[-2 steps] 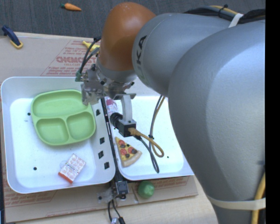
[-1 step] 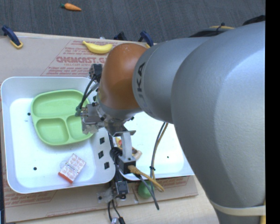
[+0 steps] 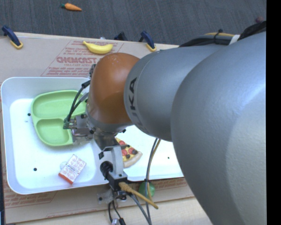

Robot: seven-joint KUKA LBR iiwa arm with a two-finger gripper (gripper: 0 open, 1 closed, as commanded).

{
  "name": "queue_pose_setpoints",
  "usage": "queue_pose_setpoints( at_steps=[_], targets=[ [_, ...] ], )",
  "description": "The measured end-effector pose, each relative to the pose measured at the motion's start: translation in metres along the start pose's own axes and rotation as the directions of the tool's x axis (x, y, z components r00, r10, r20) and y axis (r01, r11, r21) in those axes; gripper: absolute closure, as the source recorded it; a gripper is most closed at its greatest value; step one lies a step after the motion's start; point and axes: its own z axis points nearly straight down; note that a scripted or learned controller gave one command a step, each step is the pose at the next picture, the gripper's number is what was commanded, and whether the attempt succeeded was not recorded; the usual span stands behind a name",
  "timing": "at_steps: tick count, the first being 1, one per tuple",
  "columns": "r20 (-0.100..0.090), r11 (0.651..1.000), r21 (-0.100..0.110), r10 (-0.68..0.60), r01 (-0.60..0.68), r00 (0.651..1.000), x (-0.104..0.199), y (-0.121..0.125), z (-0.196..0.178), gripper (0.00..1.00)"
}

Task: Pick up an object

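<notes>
The grey arm with its orange band (image 3: 110,90) reaches in from the right and covers much of the left bin (image 3: 9,139). Its gripper (image 3: 77,128) is low over the right edge of a green divided plate (image 3: 49,114), mostly hidden beneath the wrist. A toy pizza slice (image 3: 130,155) lies just right of the wrist, partly covered by the cable mount. A small red-and-white packet (image 3: 72,168) rests near the bin's front wall, apart from the gripper.
A yellow banana (image 3: 98,46) lies on the cardboard behind the bin. An orange carrot (image 3: 72,6) sits on the dark floor beyond the bench. A green object (image 3: 148,189) and cables lie at the front edge. Blue clamps (image 3: 11,35) hold the cardboard.
</notes>
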Motion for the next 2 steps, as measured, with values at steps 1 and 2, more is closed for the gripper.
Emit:
queue_pose_setpoints(
  at_steps=[1,2],
  targets=[
    [0.001,1.0,-0.002,-0.001,0.001,1.0,0.066,0.004,0.02,1.0],
    [-0.002,1.0,-0.005,0.002,-0.002,1.0,0.081,0.079,-0.102,1.0]
  ],
)
